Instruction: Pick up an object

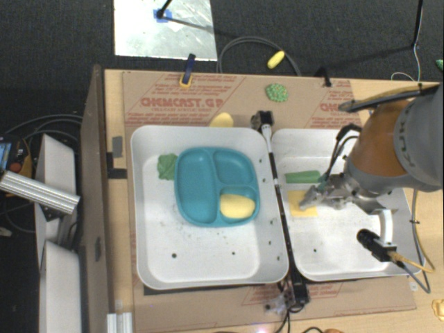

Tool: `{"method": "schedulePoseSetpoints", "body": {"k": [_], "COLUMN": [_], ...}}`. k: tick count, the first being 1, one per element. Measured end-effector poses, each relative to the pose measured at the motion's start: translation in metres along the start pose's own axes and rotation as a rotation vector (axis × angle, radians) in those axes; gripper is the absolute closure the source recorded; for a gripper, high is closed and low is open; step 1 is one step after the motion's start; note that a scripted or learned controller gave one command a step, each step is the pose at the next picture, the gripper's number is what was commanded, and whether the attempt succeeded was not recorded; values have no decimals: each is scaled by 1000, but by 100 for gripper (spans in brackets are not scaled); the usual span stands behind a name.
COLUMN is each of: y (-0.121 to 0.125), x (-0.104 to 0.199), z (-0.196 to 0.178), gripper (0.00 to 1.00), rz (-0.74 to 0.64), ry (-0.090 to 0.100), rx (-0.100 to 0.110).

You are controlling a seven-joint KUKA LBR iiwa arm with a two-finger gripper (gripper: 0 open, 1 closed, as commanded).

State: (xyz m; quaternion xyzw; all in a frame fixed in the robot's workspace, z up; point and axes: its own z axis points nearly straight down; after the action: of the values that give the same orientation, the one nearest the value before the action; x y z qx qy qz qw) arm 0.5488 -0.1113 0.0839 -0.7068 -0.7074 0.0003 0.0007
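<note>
Yellow flat piece (303, 207) lies on the floor of the right bin (333, 262), just below a green block (303, 177), and my pincer (310, 198) sits low over its upper edge. Whether the pincer is spread or closed I cannot tell, nor whether anything is caught in it; the tips blur against the piece. To do this step well, I judge I should come straight down, straddle one edge of the thin piece, close firmly, and lift slowly, since a flat thing slips easily. I should stay off the green block and the divider between bins. In the left bin (159, 262), a teal tray (208, 186) carries a yellow lump (236, 206).
</note>
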Motion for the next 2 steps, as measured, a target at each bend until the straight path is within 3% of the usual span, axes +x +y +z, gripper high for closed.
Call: {"method": "schedulePoseSetpoints", "body": {"k": [1, 2], "y": [62, -17], "x": [-49, -19], "z": [-2, -14], "gripper": [0, 0], "rz": [-2, 1], "ry": [-5, 2], "rx": [-10, 3]}}
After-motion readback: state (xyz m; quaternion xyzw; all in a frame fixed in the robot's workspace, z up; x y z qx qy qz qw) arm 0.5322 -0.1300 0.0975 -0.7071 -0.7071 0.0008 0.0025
